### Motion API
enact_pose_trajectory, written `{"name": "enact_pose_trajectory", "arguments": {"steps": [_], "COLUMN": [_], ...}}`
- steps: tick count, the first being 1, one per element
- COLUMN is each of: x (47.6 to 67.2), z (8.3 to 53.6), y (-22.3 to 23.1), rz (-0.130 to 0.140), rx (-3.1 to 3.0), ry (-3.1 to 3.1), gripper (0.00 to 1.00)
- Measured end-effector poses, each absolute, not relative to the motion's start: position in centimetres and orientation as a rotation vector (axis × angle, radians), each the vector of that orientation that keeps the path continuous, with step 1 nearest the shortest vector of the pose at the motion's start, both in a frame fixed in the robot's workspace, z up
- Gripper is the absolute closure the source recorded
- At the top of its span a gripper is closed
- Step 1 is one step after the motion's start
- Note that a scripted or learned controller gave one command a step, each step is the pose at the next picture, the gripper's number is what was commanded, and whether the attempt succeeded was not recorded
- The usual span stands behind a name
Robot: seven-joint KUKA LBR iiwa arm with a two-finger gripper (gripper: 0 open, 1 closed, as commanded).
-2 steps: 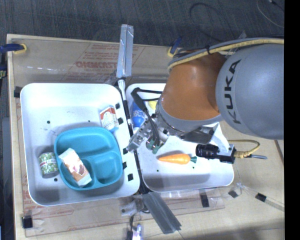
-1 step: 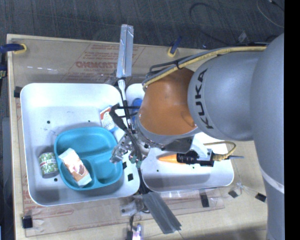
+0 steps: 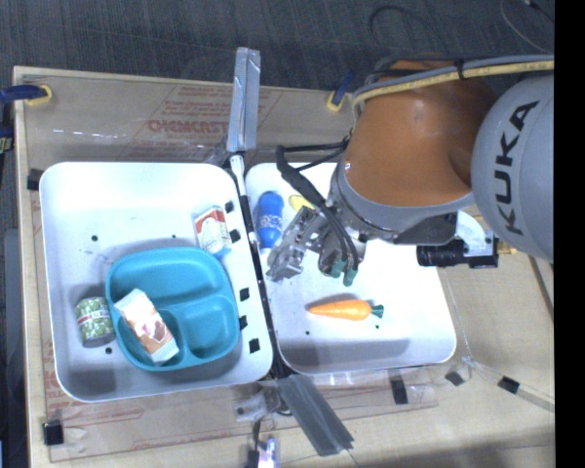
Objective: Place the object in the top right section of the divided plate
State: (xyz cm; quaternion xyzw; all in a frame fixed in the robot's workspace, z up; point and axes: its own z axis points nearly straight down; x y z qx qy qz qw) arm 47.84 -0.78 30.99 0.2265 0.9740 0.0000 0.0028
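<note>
in the right bin (image 3: 424,344), near its front, lies the carrot (image 3: 342,309): smooth orange, tapered, green stub at its right end, flat on the white floor. gripper (image 3: 294,253) hangs above and left of it, apart, metal fingers parted, nothing between them. blue bottle (image 3: 269,217) just left of the gripper by the divider. in the left bin (image 3: 68,203): teal divided plate (image 3: 190,281), glossy, with a carton (image 3: 146,325) in its left section; small can (image 3: 95,321) just left of the plate; red-white pack (image 3: 211,229) above it.

Bright even overhead light; white bins (image 3: 78,193) slightly overexposed; soft shadows; overall sharpness moderate.
</note>
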Motion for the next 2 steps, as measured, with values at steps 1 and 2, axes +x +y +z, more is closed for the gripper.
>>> {"name": "enact_pose_trajectory", "arguments": {"steps": [1,2], "x": [47.7,47.7], "z": [21.6,19.1], "y": [-2.4,2.5], "rz": [-0.001,-0.001], "rx": [0.301,0.323], "ry": [3.128,3.125], "gripper": [1.0,1.0]}}
